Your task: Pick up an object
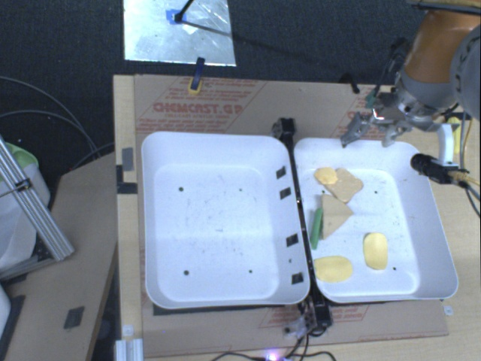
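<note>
floor: dark carpet-like surface around the bench; a shiny metal sheet (179,19) lies on it at the top, with a thin dark rod crossing it and a small blue piece where the rod ends
bench: tan board (225,104) printed with red lettering, sitting under both bins; a small blue-and-yellow clamp (197,76) on its far edge
left side: lower tan surface (79,224) with an aluminium extrusion frame (34,209) and dark cables looping past it
left bin: white, shallow (150,224), only speckles and a few small dark marks on its floor
right bin: white, shallow (428,224), touching the left bin along a black divider strip with clips (297,201)
objects: all in the right bin. Small yellow round piece (325,176) near the far-left corner, touching a tan flat piece (346,185); pale wedge-shaped piece (335,215) just below it; green strip (317,228) beside the wedge along the divider side; yellow oval (333,268) near the front-left; yellow block (376,250) toward front-centre, apart from the rest
arm: grey with orange band (440,47), coming in from the right at the top corner
gripper: (373,132) above the far rim of the right bin, over the board rather than the bin floor; fingers spread apart, nothing between them
gap: gripper is well apart from every object; nearest are the yellow round and tan pieces
front edge: wires and a small connector cluster (304,329) below the bin junction
</note>
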